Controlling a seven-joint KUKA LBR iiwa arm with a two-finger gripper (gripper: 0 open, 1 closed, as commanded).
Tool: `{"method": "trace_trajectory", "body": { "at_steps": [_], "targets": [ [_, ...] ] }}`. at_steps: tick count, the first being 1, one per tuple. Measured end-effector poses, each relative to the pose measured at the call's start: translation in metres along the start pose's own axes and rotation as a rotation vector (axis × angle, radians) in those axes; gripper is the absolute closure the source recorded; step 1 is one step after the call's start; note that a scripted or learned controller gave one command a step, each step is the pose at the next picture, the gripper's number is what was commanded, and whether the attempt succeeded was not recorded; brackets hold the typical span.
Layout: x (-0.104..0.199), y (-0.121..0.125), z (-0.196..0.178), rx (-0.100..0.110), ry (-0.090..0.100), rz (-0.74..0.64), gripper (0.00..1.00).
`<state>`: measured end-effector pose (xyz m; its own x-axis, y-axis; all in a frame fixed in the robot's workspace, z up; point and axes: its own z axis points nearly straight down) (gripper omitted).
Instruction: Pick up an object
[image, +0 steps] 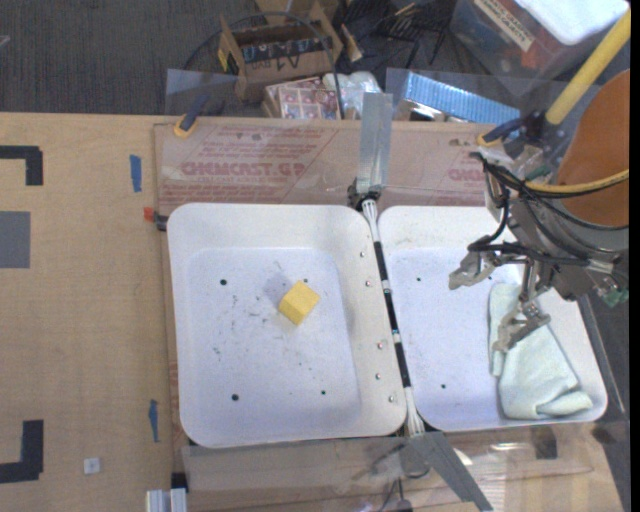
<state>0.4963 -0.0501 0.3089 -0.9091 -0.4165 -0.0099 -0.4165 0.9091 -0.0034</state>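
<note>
A small yellow block (298, 303) lies near the middle of the left bin (200, 240). A pale green-white cloth (535, 370) lies crumpled along the right side of the right bin (430, 250). My gripper (492, 305) hangs over the right bin, just left of the cloth's upper end. Its two fingers are spread apart, one fingertip (462, 277) toward the bin's middle and the other fingertip (508, 335) resting at the cloth's edge. Nothing sits between them.
A metal divider (375, 150) stands behind the seam between the bins. Cardboard (260, 170) backs the bins, with clutter beyond it. The wooden bench (70, 330) extends to the left.
</note>
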Motion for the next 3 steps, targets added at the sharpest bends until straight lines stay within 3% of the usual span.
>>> {"method": "trace_trajectory", "body": {
  "at_steps": [1,2,3],
  "targets": [
    [0.033,-0.077,-0.019,0.001,0.001,-0.343,0.0],
    [0.062,-0.158,-0.128,0.001,0.002,-0.72,0.0],
    [0.003,-0.151,-0.128,0.0,0.001,-0.684,0.0]
  ]
}}
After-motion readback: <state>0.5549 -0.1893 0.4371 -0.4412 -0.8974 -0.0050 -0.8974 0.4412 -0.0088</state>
